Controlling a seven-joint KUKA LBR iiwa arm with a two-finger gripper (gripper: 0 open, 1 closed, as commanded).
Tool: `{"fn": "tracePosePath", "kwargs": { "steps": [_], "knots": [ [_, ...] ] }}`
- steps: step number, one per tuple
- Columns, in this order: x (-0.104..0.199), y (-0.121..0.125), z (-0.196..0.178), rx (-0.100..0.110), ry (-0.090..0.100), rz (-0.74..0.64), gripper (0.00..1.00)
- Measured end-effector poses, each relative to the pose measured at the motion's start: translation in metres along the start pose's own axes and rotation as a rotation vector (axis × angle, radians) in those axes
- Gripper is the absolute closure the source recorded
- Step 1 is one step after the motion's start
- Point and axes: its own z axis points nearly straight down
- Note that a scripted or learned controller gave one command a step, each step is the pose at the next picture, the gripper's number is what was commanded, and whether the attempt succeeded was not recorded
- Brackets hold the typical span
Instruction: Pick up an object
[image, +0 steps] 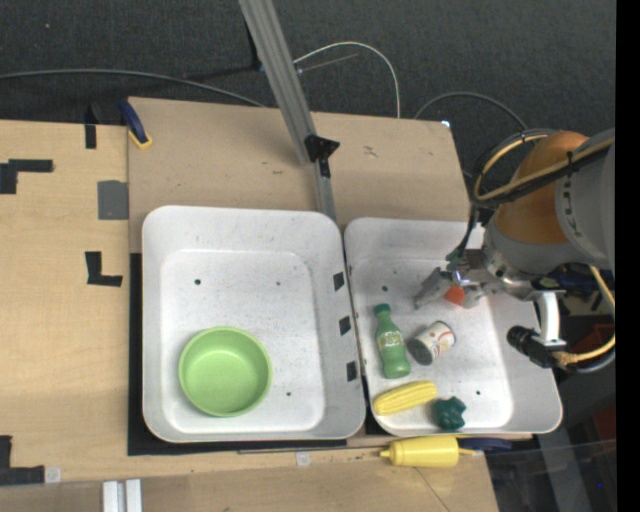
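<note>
Objects for picking sit in the right bin (520, 400), which I will use as my landmark: a green bottle (390, 342) lies near its middle left, a small white and dark cup-like piece (433, 341) lies just beside the bottle on its right, a yellow corn cob (404, 398) rests along the near edge, and a dark green lump (449, 412) sits just beside the corn. I see my tool (448, 287) low over the far part of that bin, with a small orange-red thing (456, 295) right at its tip; I cannot tell whether the fingers are apart or closed, nor whether they grip that piece. Left of the right bin, the other bin (240, 225) carries a green bowl (225, 371) in its near corner. A yellow bottle (423, 452) lies on the tabletop (60, 380) just outside the right bin's near rim.
</note>
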Motion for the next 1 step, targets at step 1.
{"fn": "tracePosePath", "kwargs": {
  "steps": [1],
  "knots": [
    [0.0004, 0.0005, 0.0369, -0.006, -0.002, 0.0, 0.0]
  ]
}}
